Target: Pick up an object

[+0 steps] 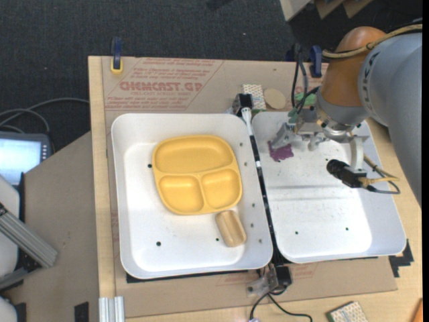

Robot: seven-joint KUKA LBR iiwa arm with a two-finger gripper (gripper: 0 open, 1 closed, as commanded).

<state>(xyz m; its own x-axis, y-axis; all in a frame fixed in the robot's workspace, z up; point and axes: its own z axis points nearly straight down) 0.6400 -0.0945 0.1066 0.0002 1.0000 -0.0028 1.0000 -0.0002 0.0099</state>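
Observation:
A small purple object (282,152) lies in the back left corner of the right bin (335,240). My gripper (295,141) hangs just above and slightly right of it, under the orange band of the arm. Its fingers stand apart, and one fingertip (277,141) is close over the purple object. Nothing is held between them. In the left bin (131,200) lie a yellow divided plate (197,174) and a tan cylinder (230,228) in front of the plate.
A black part with a cable (346,172) hangs off the arm over the right bin's middle. The ridge between the bins (260,180) runs just left of the purple object. A round tan disc (275,98) sits behind the bins on the cardboard.

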